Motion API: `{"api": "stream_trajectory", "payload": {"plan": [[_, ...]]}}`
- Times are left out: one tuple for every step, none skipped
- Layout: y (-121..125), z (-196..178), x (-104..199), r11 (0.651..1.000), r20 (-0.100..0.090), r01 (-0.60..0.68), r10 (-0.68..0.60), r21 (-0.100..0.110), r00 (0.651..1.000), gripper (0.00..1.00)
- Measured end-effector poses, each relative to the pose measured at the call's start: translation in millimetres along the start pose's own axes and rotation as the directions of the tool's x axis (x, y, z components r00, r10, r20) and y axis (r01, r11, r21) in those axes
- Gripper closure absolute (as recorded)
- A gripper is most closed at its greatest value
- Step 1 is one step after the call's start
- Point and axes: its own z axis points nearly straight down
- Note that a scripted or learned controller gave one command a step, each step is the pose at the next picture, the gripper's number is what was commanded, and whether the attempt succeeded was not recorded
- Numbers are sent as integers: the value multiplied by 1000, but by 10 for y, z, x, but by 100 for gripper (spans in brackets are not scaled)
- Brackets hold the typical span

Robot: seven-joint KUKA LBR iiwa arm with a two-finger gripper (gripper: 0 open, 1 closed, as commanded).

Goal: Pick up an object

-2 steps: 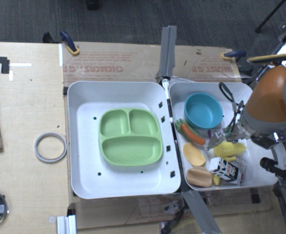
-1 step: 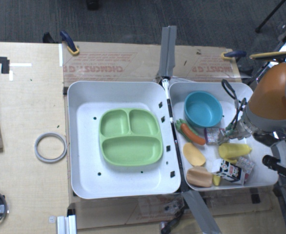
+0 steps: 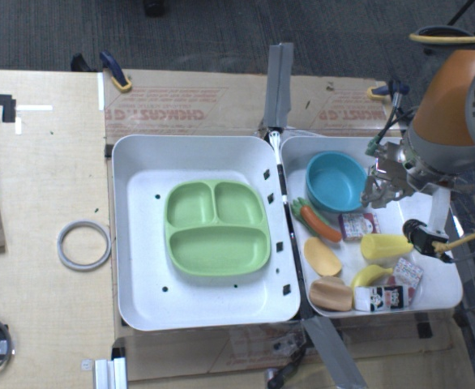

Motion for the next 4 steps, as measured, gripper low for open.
{"api": "stream_trajectory", "payload": {"plan": [[238, -227, -618, 1000, 0, -29, 29, 0, 1000, 100], [-221, 44, -792, 974, 1, -229, 229, 4, 974, 100], [-575, -3, -485, 978, 0, -206, 206, 3, 978, 100], [-832, -2, 289, 976, 0, -217, 217, 2, 976, 100]]}}
